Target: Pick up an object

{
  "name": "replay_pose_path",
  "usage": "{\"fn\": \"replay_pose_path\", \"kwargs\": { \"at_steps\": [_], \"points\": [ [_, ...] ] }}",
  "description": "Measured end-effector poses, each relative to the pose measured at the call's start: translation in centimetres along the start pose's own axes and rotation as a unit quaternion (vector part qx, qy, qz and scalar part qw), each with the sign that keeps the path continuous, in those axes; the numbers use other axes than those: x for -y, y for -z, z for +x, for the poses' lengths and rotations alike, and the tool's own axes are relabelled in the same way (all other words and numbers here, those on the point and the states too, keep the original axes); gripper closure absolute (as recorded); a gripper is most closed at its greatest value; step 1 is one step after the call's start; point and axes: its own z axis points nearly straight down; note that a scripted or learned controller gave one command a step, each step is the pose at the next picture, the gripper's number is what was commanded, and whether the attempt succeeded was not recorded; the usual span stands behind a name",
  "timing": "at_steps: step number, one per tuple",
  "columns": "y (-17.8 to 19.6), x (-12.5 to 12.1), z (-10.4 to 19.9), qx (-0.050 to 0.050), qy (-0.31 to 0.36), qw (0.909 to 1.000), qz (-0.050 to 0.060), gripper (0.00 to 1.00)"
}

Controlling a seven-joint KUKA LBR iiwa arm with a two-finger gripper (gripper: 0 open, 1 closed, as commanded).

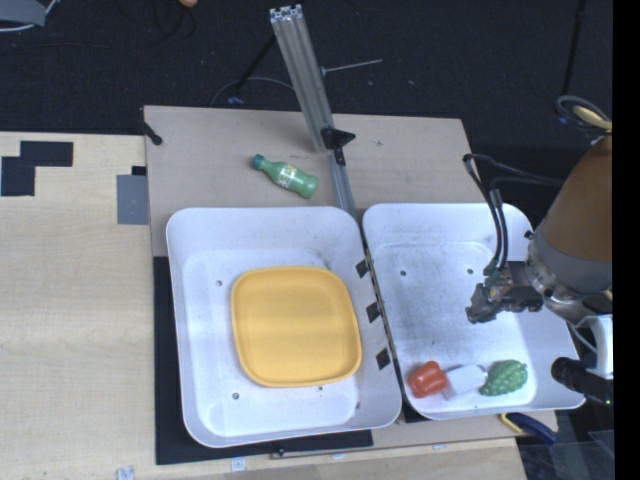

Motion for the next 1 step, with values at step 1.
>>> {"fn": "replay_pose_path", "kwargs": {
  "at_steps": [1],
  "points": [
    [-0.27,-1.02,6.04,-0.001,0.002,1.0,0.001,1.0]
  ]
}}
